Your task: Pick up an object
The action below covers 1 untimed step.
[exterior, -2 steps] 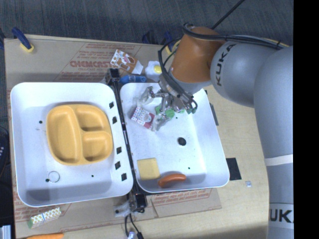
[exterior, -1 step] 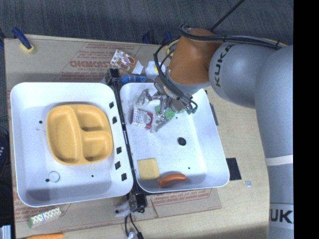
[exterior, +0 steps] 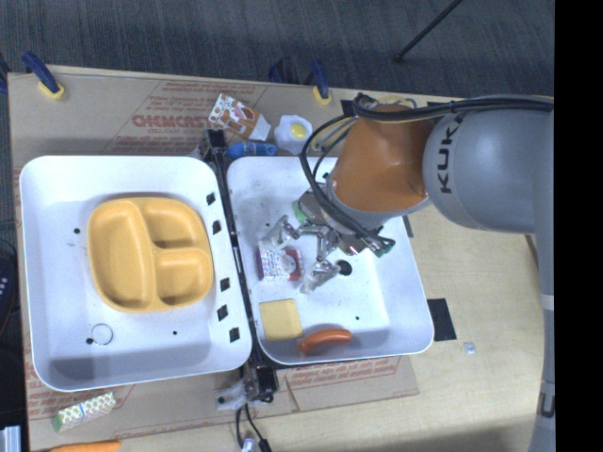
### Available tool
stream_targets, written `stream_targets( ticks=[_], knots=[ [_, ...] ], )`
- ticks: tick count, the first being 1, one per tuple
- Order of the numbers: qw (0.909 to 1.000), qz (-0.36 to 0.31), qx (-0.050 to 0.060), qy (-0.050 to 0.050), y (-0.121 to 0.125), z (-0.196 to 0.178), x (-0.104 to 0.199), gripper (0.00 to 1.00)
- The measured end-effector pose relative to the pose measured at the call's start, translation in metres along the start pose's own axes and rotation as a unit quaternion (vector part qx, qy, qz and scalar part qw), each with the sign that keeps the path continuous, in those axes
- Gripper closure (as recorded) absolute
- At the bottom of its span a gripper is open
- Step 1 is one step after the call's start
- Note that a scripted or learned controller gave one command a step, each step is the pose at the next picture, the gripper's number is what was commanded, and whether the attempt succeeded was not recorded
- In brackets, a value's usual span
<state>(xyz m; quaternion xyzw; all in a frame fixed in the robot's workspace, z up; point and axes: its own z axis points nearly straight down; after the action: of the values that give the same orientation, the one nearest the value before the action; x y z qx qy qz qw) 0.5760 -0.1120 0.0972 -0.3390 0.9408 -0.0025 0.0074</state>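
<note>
The gripper (exterior: 303,252) is lowered into the right bin (exterior: 407,299), spread open over the packet (exterior: 277,262) with nothing held. The packet lies flat; it could be skidded aside or missed if the fingers are closed off-centre. A sponge (exterior: 281,318) and sausage (exterior: 325,339) lie nearby.

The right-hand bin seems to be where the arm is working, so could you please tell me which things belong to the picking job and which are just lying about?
Part of the job:
- pincer
- crinkled red-and-white packet beneath it
- flat yellow square block
- orange sausage-shaped toy
- right white bin

Lying about:
- yellow divided plastic tray in the left white bin
- small patterned box and yellow round thing on the bench behind
</note>
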Motion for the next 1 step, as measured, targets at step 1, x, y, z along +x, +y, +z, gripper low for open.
stream_targets(
  ticks=[1],
  knots=[
    [0.9999, -0.013, -0.001, 0.003, 0.0073, 0.0009, -0.0173, 0.00]
  ],
)
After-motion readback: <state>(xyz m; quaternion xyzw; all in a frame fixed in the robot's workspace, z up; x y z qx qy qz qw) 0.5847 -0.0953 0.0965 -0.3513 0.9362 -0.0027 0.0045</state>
